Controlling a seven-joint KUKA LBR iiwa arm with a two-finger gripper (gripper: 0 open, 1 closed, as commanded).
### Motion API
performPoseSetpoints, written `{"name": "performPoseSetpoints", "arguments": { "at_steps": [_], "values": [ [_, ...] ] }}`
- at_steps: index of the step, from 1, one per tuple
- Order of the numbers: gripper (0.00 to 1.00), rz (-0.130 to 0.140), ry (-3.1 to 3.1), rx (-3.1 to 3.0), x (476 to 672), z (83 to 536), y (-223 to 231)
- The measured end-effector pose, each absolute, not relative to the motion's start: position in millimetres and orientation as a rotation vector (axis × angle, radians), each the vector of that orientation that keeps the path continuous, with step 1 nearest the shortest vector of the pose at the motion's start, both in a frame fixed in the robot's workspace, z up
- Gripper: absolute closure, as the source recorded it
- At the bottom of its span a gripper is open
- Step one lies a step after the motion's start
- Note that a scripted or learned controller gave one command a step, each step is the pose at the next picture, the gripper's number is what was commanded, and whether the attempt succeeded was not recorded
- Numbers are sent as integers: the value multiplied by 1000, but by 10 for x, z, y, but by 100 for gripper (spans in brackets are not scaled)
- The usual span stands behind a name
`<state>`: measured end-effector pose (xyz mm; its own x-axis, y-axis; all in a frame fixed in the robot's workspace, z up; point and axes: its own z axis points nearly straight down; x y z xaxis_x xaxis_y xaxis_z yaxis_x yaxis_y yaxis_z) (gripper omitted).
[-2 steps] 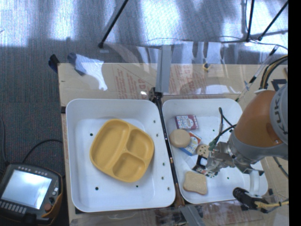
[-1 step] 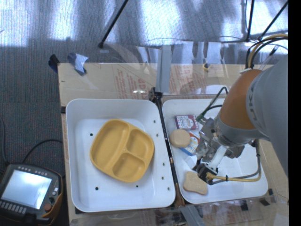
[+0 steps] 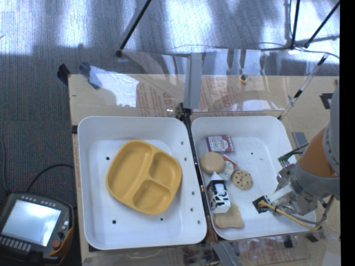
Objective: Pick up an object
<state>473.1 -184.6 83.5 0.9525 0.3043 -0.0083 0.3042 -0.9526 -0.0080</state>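
White right bin (image 3: 260, 140): a chocolate-chip cookie (image 3: 242, 179) lies near my gripper (image 3: 287, 180), apart from it; spread or pinched, I cannot tell. Closing here probably catches nothing, or scrapes the bin's wall.

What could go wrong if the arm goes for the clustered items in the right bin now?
1. The round bun, cookie, milk carton and flat biscuit lie crowded together, so a grab at one may shove or catch a neighbour.
2. The cookie and biscuit lie flat on the bin floor; a grasp may slip over them.
3. The gripper sits near the right wall of the right bin and might clip it.
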Motion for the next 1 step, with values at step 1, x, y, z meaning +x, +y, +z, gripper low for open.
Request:
{"name": "performPoseSetpoints", "arguments": {
  "at_steps": [1],
  "values": [
    [100, -2, -438, -3106, 5787, 1650, -1062]
  ]
}}
